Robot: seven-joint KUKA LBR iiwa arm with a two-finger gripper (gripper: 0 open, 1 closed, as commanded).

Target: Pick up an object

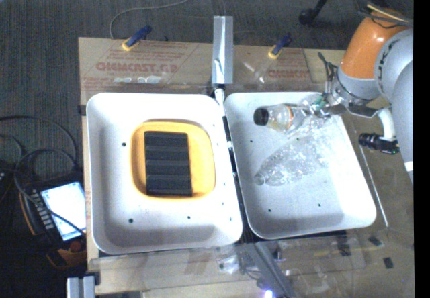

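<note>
In the right bin (349,213), a clear plastic bottle (285,115) with a dark cap lies on its side near the far wall, cap pointing left. A second, crumpled clear bottle (294,157) lies slantwise in the middle of that bin. My gripper (324,105) is low at the bin's far right corner, right at the base end of the capped bottle; the clear plastic blurs the contact. The left bin (107,223) holds a yellow block with a black ribbed top (169,162).
A metal post (222,48) stands behind the seam between the bins. Two blue clamps (136,37) (280,43) hold the cardboard backing. Cables and a small lit device (60,206) lie on the floor at left. My arm's orange band (369,45) rises at the right.
</note>
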